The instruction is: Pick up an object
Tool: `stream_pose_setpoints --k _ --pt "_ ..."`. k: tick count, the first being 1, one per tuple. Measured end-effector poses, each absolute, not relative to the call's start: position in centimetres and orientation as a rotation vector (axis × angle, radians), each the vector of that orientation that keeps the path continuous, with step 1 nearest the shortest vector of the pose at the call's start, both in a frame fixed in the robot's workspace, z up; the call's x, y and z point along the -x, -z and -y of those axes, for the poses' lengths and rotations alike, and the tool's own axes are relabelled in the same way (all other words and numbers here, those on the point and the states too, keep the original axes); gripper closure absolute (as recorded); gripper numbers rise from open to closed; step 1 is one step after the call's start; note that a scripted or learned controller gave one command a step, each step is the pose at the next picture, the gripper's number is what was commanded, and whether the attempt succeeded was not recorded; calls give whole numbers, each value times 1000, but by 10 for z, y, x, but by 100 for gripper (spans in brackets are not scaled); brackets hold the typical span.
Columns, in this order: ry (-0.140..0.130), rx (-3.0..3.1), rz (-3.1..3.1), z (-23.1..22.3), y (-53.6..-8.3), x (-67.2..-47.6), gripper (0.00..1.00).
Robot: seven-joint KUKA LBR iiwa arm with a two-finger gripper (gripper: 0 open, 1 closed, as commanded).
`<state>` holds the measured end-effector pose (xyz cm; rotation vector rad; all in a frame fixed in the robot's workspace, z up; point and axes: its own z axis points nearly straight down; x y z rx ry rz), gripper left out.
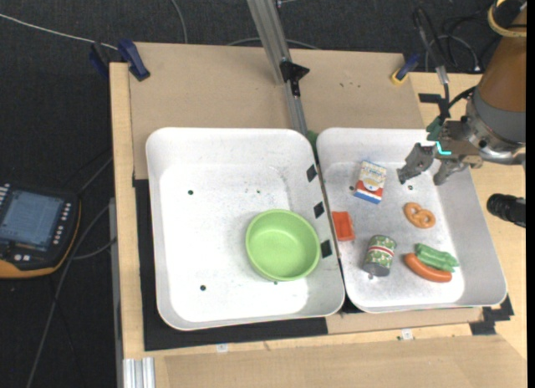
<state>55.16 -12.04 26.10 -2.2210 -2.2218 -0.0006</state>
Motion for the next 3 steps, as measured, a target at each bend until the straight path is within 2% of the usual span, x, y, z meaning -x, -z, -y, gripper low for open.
stream_pose_setpoints --k 1,3 --pt "1 2221 2222 120 -261 -552 0" --pt "-3 2219 2220 119 -176 -554 0"
